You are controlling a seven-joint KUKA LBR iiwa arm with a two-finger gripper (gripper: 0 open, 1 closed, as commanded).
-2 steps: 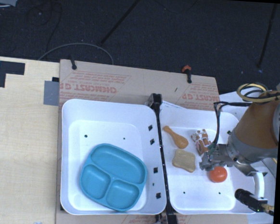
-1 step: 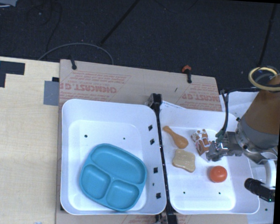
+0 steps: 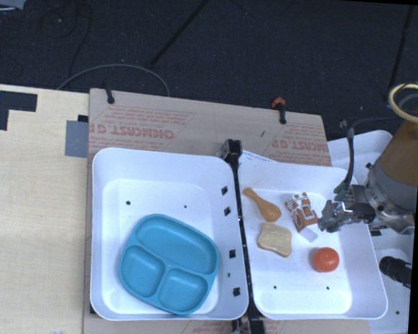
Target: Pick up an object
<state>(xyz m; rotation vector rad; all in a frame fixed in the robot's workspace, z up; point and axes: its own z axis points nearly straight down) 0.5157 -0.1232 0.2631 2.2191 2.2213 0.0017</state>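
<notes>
In the right bin [image 3: 306,300] lie a wooden spoon [image 3: 263,204], a slice of toast [image 3: 274,239], a small brown and white packet [image 3: 301,210] and a red tomato [image 3: 325,260]. My gripper [image 3: 330,220] hangs over the bin's right part, just right of the packet and above the tomato. Nothing shows between its fingers. The arm reaches in from the right edge.
The left bin [image 3: 114,184] holds a blue divided plate [image 3: 167,262]. A black divider [image 3: 234,229] runs between the two bins. Cardboard [image 3: 197,129] lies under both bins, and cables hang near the arm at the right.
</notes>
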